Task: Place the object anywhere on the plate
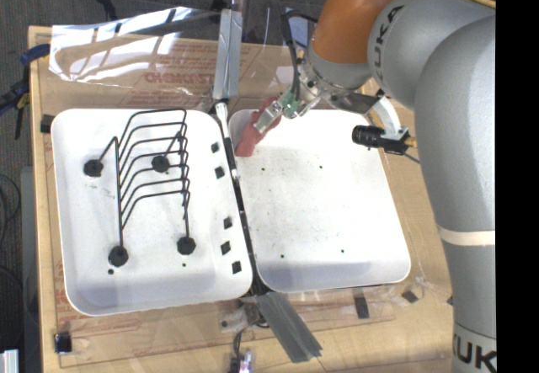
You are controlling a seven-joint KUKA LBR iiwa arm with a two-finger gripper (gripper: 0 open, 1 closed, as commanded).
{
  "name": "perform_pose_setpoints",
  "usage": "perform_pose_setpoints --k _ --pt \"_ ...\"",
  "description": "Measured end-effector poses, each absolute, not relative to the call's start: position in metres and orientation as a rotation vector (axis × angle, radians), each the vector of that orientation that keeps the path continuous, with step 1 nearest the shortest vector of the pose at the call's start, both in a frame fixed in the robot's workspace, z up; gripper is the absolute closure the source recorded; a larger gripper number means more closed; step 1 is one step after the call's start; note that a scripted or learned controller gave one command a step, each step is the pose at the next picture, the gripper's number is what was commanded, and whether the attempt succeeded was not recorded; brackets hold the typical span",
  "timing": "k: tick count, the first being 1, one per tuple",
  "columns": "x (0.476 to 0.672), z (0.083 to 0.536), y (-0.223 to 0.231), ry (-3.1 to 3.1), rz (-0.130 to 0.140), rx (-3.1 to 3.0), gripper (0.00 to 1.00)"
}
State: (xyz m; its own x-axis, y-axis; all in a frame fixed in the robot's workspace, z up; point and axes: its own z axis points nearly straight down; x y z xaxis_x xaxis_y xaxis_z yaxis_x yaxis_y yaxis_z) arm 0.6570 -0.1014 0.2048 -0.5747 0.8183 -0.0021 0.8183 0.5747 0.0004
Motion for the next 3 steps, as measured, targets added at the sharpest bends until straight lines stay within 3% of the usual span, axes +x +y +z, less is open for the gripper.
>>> perform_pose_setpoints --k 1,2,3 --pt "0.657 0.193 -0.051 2.874 -0.001 1.273 1.0" --pt "0.643 0.191 0.023 2.9 -0.003 1.217 1.0" --pt "0.643 0.192 0.02 2.893 -0.004 1.219 0.0"
